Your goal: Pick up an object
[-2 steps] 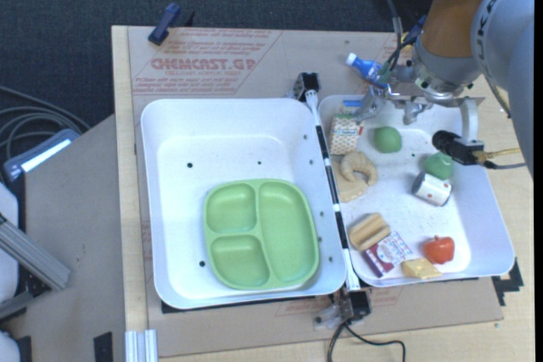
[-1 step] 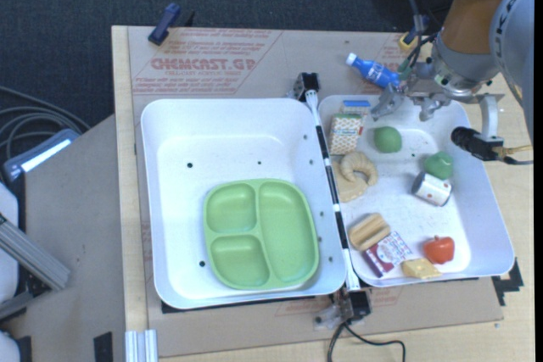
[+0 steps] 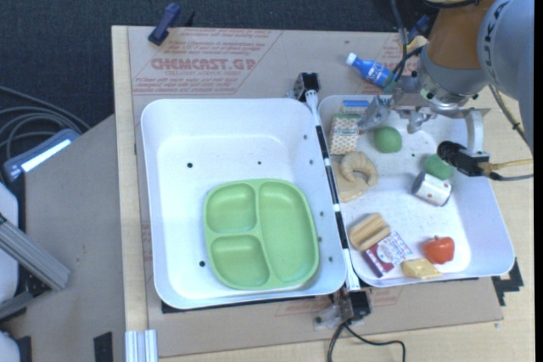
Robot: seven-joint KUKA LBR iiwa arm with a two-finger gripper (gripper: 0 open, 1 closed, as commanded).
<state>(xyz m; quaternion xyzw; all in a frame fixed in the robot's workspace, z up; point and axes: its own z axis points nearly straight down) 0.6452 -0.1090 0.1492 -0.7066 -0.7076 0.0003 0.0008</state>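
The right bin (image 3: 475, 208) holds several small objects. A green ball (image 3: 387, 139) lies near its back, a tan pretzel-shaped piece (image 3: 357, 169) and a small cracker box (image 3: 344, 134) to its left. My gripper (image 3: 395, 118) hangs just above and behind the green ball, its fingers (image 3: 376, 112) spread open with nothing between them. Further forward lie a white and green cup (image 3: 434, 183) on its side, a bread piece (image 3: 369, 230), a red packet (image 3: 389, 253), a yellow wedge (image 3: 420, 269) and a red tomato (image 3: 439, 248).
The left bin (image 3: 170, 140) bears a green divided plate (image 3: 259, 233). A blue bottle (image 3: 369, 69) lies on the board behind the right bin. A black fitting with a cable (image 3: 461, 158) juts out under the arm, close to the cup.
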